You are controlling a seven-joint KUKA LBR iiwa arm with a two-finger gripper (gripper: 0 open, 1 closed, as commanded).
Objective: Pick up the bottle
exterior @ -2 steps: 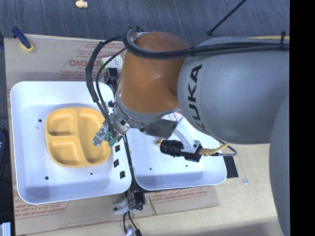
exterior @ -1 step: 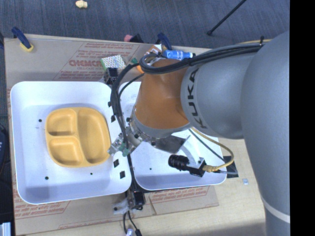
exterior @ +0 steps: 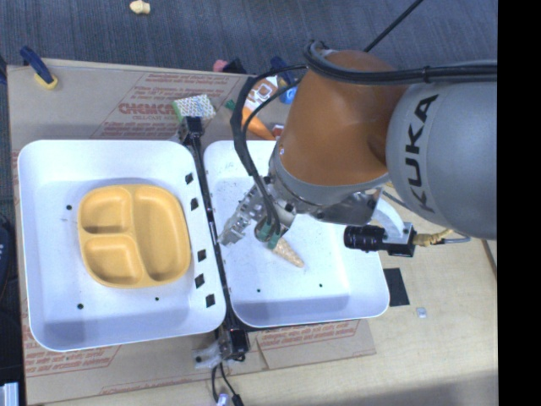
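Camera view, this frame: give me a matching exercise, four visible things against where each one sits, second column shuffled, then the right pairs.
Things:
1. yellow divided plate
2. ice-cream cone toy
3. gripper
4. small yellow object

Places:
A. on the dark floor beyond the bench
B. in the left bin
C. on the right bin's floor, just right of the gripper
D. over the right bin, near its left wall

Pairs: 1-B, 2-C, 3-D, 4-A

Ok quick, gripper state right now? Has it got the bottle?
Gripper: low in the right bin, beside a small cone-shaped item. Open or closed cannot be told, and nothing can be seen held.
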